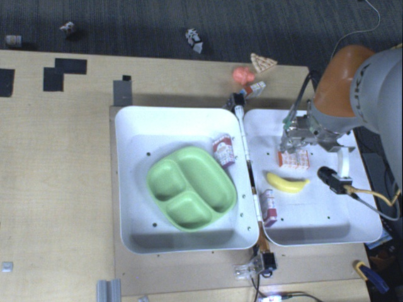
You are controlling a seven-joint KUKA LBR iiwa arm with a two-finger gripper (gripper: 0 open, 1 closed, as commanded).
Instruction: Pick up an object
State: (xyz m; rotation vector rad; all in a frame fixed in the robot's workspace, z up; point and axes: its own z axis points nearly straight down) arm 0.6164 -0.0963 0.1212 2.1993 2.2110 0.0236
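gripper (293,145) hangs directly over the small red-and-white carton (295,161); cannot tell its state; curved yellow banana (286,183) lies just below, long axis left-right.

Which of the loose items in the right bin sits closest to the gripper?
The red-and-white packet, directly under the gripper. The banana lies farther toward the bin's front, and the small can farther still, by the left wall.
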